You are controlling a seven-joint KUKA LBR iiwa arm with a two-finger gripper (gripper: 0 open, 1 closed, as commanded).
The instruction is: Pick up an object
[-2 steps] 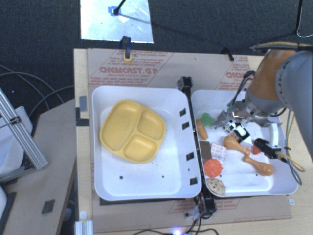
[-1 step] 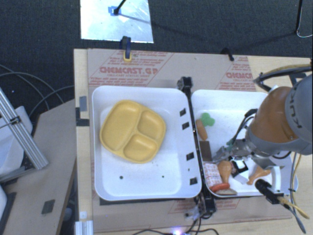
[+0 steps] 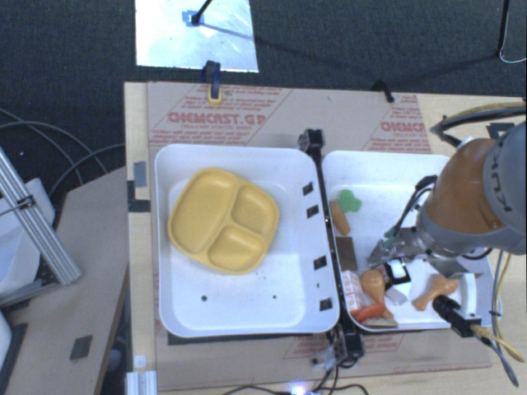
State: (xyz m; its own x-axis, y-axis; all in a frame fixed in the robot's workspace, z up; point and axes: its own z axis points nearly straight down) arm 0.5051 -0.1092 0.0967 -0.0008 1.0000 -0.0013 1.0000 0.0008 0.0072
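- The gripper point(image 3: 394, 257) hangs low over the right bin point(image 3: 387, 167), at the lower middle of it; the arm's orange band point(image 3: 461, 189) and grey wrist cover much of the bin's right half.
- Whether the fingers are apart or together I cannot tell; dark and white parts blur at the tip, and nothing is seen clamped between them.
- The nearest thing to pick is a tan drumstick-like toy point(image 3: 374, 283), just below and slightly left of the tip, its long axis seemingly running down toward the bin's front edge.
- A second tan drumstick point(image 3: 434, 289) lies to the right of it, slanted, near the wrist.
- Crowding the first: a red-orange piece point(image 3: 368, 312) beneath it and a pale wrapped item point(image 3: 351, 287) at its left, so a close could catch a neighbour.
- Farther up-left lie a brown sausage shape point(image 3: 338, 218) and a green piece point(image 3: 350, 201), well apart from the tip.
- The left bin point(image 3: 239, 307) holds a yellow divided tray point(image 3: 224, 220), out of the way.
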